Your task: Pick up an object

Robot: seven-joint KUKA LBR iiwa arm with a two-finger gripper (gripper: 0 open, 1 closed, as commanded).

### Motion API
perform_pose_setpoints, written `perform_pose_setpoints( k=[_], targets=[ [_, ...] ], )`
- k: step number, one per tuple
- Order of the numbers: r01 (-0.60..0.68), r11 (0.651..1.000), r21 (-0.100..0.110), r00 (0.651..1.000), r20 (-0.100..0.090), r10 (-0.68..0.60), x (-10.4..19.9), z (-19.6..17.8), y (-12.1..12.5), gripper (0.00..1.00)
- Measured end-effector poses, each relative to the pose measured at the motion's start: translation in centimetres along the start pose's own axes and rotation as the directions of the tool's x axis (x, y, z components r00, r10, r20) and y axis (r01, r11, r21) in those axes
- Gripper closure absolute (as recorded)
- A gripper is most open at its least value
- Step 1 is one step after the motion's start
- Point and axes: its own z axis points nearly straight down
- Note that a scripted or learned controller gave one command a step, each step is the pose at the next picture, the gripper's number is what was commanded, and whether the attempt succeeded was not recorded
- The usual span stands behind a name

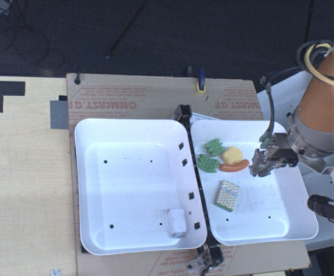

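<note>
**A:** Objects for picking sit mostly in the right shallow white plastic bin (296, 223). Which ones do you make out?

**B:** A small cluster near that bin's upper left. A leafy green toy piece (215, 147) sits at about eleven o'clock from the bin's middle, with a second green leafy piece (208, 164) just below it, toward nine o'clock. A yellow rounded toy (233, 154) lies just beside the upper green one, on its three o'clock side, and a slim orange-red sausage-shaped toy (234, 167) lies touching or nearly touching the yellow one, at its six o'clock.

**A:** Anything apart from the cluster?

**B:** A small rectangular packet with a green and white pattern (228, 195), tilted, at six o'clock from the sausage, clearly apart from it. In the left shallow white plastic bin (98, 154), a pale whitish block (176, 221) lies near the lower right corner, at roughly five o'clock.

**A:** And the arm?

**B:** The two-finger gripper (260, 169) hangs over the right bin at three o'clock from the sausage toy's end, near it. Nothing shows between the fingers. Whether they are spread or closed, I cannot tell; they are a dark blur.
</note>
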Motion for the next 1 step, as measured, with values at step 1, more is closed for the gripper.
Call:
perform_pose_setpoints(
  k=[1],
  targets=[
    [0.014,1.0,-0.01,1.0,-0.001,-0.014,4.77,-6.55,9.35,1.0]
  ],
)
